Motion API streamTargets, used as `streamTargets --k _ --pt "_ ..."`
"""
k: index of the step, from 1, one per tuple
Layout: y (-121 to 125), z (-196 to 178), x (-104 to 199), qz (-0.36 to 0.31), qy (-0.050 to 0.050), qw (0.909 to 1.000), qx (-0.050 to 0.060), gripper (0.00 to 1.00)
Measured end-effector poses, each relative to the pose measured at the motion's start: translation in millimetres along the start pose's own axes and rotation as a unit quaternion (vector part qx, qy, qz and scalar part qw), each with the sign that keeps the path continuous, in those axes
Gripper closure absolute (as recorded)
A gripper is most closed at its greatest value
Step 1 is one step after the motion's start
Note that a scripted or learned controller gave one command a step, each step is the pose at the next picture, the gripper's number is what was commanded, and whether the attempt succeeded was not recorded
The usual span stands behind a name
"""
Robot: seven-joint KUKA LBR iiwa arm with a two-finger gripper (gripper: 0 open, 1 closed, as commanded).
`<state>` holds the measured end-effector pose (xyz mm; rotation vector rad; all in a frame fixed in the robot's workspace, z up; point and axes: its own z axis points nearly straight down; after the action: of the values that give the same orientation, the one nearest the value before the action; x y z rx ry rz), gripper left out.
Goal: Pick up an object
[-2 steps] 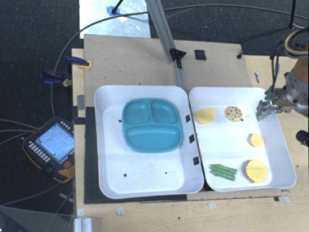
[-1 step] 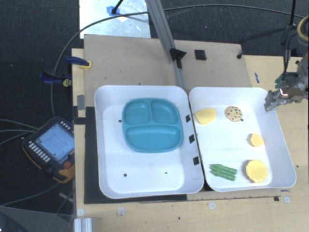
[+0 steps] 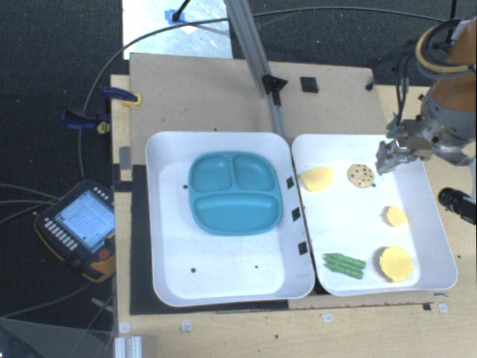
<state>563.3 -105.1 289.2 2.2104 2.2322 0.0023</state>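
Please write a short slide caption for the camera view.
End effector above right bin near cookie; blue plate in left bin.

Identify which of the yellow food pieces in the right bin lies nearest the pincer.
The small yellow chunk by the bin's right wall lies nearest the pincer; the wedge and round disc lie farther away.

The arm (image 3: 451, 88) runs off the right edge, and the claw (image 3: 387, 157) is too small and blurred to show its fingers' state.
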Motion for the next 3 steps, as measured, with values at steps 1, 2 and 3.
streamTargets --k 1,2,3 --pt "0 3 55 0.0 0.0 1.0 0.0 1.0" --pt "0 8 102 0.0 0.0 1.0 0.0 1.0" --pt "-10 29 152 0.0 0.0 1.0 0.001 1.0"
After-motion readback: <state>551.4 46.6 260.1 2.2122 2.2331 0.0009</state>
